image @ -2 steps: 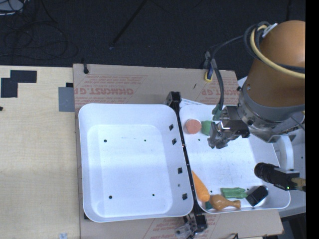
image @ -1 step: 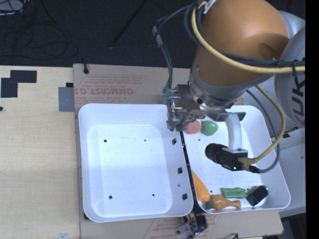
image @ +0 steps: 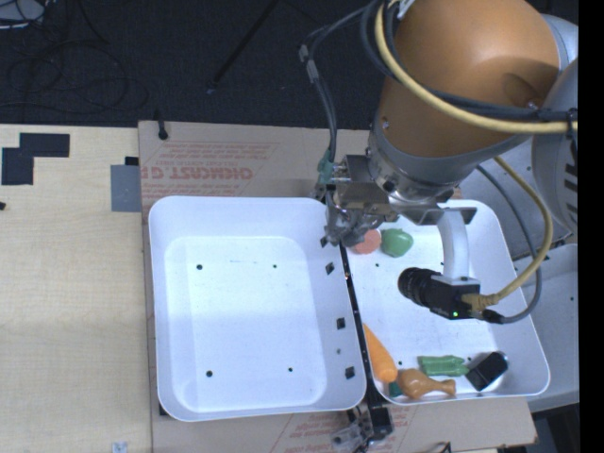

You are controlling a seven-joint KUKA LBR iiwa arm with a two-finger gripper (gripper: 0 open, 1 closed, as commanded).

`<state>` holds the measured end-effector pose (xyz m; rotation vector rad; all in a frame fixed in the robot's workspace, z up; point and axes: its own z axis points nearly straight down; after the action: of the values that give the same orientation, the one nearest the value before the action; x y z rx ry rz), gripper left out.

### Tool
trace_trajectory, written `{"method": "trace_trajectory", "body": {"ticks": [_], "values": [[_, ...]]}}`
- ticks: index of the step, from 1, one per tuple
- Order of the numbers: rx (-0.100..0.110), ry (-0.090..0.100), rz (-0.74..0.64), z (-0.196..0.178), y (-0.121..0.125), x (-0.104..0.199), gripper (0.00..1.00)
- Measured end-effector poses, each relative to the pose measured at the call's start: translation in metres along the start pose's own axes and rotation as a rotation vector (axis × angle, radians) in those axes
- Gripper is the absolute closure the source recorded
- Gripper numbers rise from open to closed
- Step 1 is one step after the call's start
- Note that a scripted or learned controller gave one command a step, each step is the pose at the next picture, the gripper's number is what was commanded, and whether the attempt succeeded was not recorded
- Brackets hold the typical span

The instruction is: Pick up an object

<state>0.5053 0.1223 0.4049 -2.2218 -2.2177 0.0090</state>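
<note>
My two-finger gripper (image: 351,223) hangs at the right bin's (image: 528,366) upper-left corner, just beside a small pink-orange object (image: 366,243) and a green rounded one (image: 397,243); whether it grips anything, I cannot tell. Closing here, I might clip the bin wall.

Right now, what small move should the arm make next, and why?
Probably a short descent. The gripper hangs over the right bin's upper-left corner, just beside the orange-red item and green item, and nothing is visibly held.
</note>
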Motion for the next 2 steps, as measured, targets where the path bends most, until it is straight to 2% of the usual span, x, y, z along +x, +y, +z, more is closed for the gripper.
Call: {"method": "trace_trajectory", "body": {"ticks": [1, 2], "values": [[0.005, 0.0, -0.006, 0.05, -0.031, 0.034, 1.0], [-0.011, 0.007, -0.01, -0.045, -0.024, 0.108, 1.0]]}}
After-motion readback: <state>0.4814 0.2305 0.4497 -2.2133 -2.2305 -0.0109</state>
